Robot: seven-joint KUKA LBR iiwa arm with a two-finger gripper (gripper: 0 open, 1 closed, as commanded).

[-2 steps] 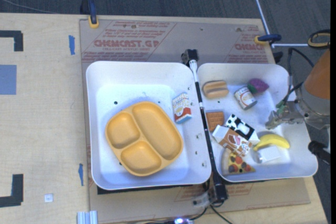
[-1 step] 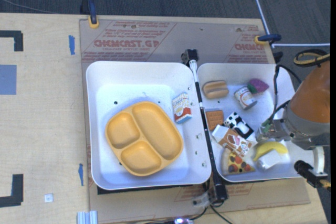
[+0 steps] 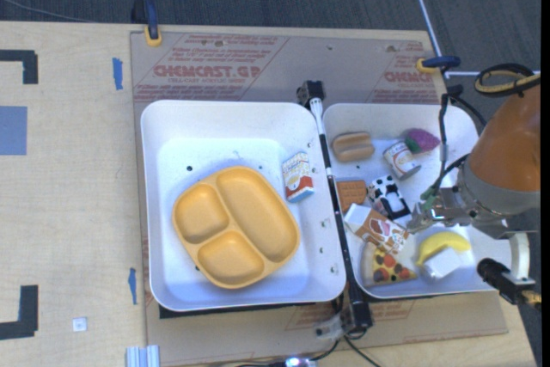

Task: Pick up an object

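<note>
Objects for picking lie crowded in the right bin [image 3: 464, 118]: a hot-dog bun toy [image 3: 352, 146] at the far left corner, a purple piece [image 3: 422, 138] and a small carton [image 3: 400, 158] beside it, a black-and-white figure [image 3: 389, 196] mid-bin, a pizza slice [image 3: 388, 264] at the near edge, a banana [image 3: 443, 247] to its right. Left bin [image 3: 163, 185] holds a yellow three-compartment plate [image 3: 234, 225] lying flat, and a small milk carton [image 3: 297, 176] tilted against the bin's right wall.

Surface: both bins sit on a cardboard sheet [image 3: 215, 69] printed in red, held by clamps at the far corners, on a pale wood bench [image 3: 60, 211] with blue and black tape marks. Dark carpet lies beyond; a white cable crosses it.

Arm enters from the right, orange band cut off by the frame edge. Gripper [image 3: 436, 213] hangs low over the right bin, just above the banana. Finger state: cannot tell, the wrist body hides it. Small items near the pizza slice are too cluttered to identify.
</note>
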